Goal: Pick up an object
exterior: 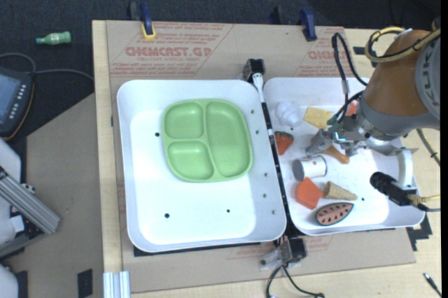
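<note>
Now the gripper (334, 139) hangs low in the right bin (364, 218), its grasp impossible to judge. Crowded there: one white cup (311, 168) at its eight o'clock, one orange block (308, 192), one cone (340, 191). One green tray (207, 140) sits in the roomy left bin (189, 220).

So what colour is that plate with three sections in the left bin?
The sectioned plastic plate is light green, seen in the camera view.

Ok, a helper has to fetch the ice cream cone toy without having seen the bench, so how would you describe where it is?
Go to the right bin, the one with the small toys. Near its front edge lies a tan waffle cone, pointing right, just above the dark oval piece and right of the orange block. It is the only tapered, pointed shape there.
</note>
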Tool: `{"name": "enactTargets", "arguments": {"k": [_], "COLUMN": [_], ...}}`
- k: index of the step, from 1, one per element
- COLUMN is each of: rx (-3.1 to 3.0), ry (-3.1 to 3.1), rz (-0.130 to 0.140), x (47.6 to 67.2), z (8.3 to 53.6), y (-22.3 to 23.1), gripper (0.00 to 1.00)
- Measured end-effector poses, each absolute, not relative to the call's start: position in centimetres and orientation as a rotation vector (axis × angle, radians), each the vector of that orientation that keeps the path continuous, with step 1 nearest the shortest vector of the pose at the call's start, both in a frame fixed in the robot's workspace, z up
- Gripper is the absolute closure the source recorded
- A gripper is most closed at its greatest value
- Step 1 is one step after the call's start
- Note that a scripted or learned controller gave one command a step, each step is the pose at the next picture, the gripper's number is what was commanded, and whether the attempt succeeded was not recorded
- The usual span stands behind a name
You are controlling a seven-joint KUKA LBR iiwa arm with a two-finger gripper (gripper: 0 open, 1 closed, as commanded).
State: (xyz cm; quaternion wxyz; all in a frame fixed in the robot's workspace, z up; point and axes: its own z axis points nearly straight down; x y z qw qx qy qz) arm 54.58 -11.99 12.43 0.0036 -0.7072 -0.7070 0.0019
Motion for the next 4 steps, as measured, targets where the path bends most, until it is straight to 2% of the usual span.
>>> {"name": "enactTargets", "arguments": {"k": [1,2,3,4], "rx": [-2.219,-2.223,-2.224,-2.226], "ry": [-2.217,-2.219,-2.226,-2.228], "rz": [0.003,-0.001,-0.004,-0.007], "x": [54.5,54.6,55.2,55.6], "z": [8.2,9.5,13.9,20.3], "y": [-11.9,-12.0,-11.7,-12.1], "gripper": [0.00,1.00,1.00,1.00]}}
